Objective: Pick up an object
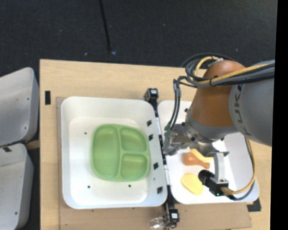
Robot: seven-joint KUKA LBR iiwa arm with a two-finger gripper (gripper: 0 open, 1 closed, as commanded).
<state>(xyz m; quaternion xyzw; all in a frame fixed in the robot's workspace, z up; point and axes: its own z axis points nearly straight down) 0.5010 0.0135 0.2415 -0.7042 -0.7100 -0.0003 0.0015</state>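
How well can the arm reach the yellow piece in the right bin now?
Probably well. The yellow piece lies uncovered in the right bin, just below the arm, with the orange piece beside it.

A wooden bench bears two white bins side by side.

Plastic bins on a pale wooden bench, under a glossy-banded arm.

The left bin and right bin are seen as smooth white plastic with a soft sheen. The divided green tray appears as matt plastic. The bench is shown as light, unvarnished-looking wood. The arm's orange band looks glossy and smooth, the grey casing duller. The yellow piece and the orange piece look smooth and slightly waxy.
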